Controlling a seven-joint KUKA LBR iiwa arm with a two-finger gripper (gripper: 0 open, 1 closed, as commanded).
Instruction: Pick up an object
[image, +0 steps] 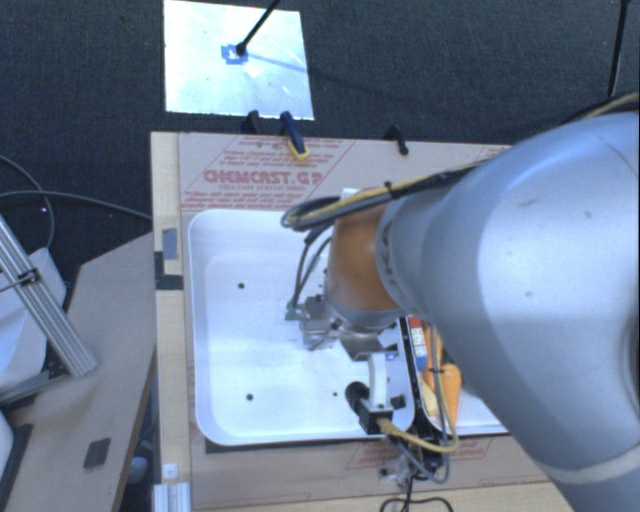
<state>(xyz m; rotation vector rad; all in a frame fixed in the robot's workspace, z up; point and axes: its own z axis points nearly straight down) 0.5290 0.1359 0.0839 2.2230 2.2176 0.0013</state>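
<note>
Closest to you lies a long orange thing (451, 388). It is to the picture's right of the small grey metal gripper (312, 330) and a bit nearer to you than the gripper is. The two are well apart and do not touch. The orange thing's long side runs from near to far, leaning a little. You cannot tell which end is its front, because the big grey arm (520, 300) covers its far end. A thin white thing with red and blue marks (418, 346) lies just beside it, on the gripper's side. It is too small to name.

Next comes the gripper itself. It hangs low over the shallow white plastic bin (215, 330), near the middle of the bin floor. You cannot tell if the gripper is open or closed. Three small dark dots (241, 287) show on the bin floor, all to the picture's left of the gripper or nearer than it.

Farther than the gripper, a tan board with red letters (262, 177) lies flat behind the bin. A blue clamp with a yellow tip (293, 135) grips the board's far edge. Farthest from the gripper, a shiny square metal sheet (236, 62) lies on the dark floor.
</note>
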